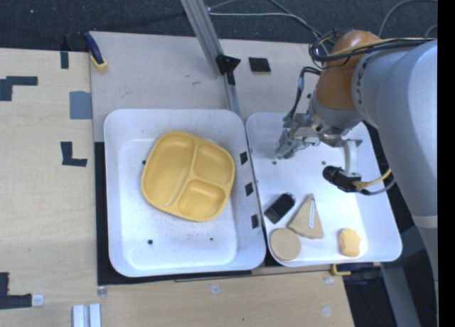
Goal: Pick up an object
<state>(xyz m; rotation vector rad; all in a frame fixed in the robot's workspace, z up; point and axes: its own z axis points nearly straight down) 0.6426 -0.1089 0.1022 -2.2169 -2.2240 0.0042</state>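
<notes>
A: What step is being done?

B: The reaching step, it seems. The gripper [288, 144] is held over the bare upper part of the right bin [373, 244]. Nothing is seen between its tips, so nothing is held. Whether it is open or closed cannot be told; it is too small and blurry.

A: Where are the things that could be picked?

B: They are kept at the near end of the same bin: a black block [279, 207], a tan wedge [308, 217], a round tan disc [286, 244] and a small yellow lump [349, 241]. The block, wedge and disc are packed close together. The lump is set a little apart. A yellow tray [188, 175] is laid in the left bin [121, 176].

A: What is needed next?

B: One thing must be chosen. The gripper should be moved over it, lowered, and closed around it. The lump may be easiest, since it is not crowded.

A: Can any words be read?

B: No. No labels or names can be made out.
</notes>
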